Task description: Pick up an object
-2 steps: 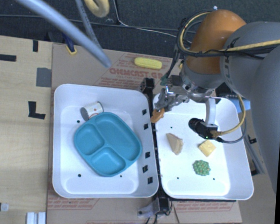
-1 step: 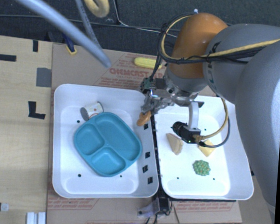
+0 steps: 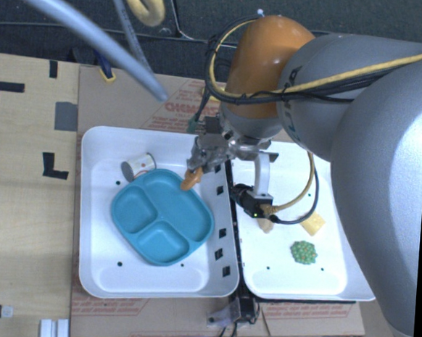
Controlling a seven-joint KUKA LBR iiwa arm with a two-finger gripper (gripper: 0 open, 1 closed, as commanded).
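The dark metal pincer (image 3: 206,159) hung under an orange band on the grey arm (image 3: 360,118), with a small orange-brown piece (image 3: 190,179) showing at its tip. Just below and left of the pincer lay a turquoise-blue plastic tray with three compartments (image 3: 162,216). Left of the pincer sat a small silver-grey cylinder (image 3: 138,166). Both shallow bins (image 3: 95,213) were plain white, dotted with a few small dark holes. Well to the lower right of the pincer lay a green speckled round lump (image 3: 304,252), and above it a pale yellow block (image 3: 313,224). The table (image 3: 19,207) was light tan wood marked with black and grey patches, and brown cardboard with red print (image 3: 173,109) lay under the bins.
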